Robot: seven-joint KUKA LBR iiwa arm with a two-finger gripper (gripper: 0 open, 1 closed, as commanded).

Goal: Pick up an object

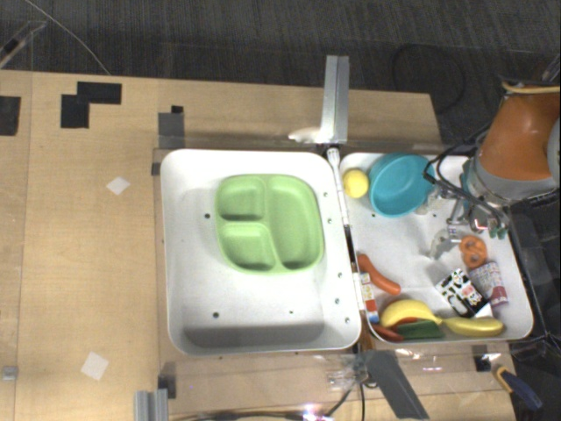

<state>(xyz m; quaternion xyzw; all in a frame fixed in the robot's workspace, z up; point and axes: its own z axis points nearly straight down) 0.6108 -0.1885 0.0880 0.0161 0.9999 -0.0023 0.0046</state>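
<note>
While the gripper is hanging over the right bin, its fingers impossible to judge, a small round orange object is lying just beside it near the right wall.

A robotics lab; wooden bench (black tape marks), two white bins.

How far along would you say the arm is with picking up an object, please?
Nothing looks picked yet. The gripper hangs over the right bin, between the blue bowl and the small orange object, with nothing visibly lifted. The green divided tray lies in the left bin. Grasping and lifting remain.
</note>
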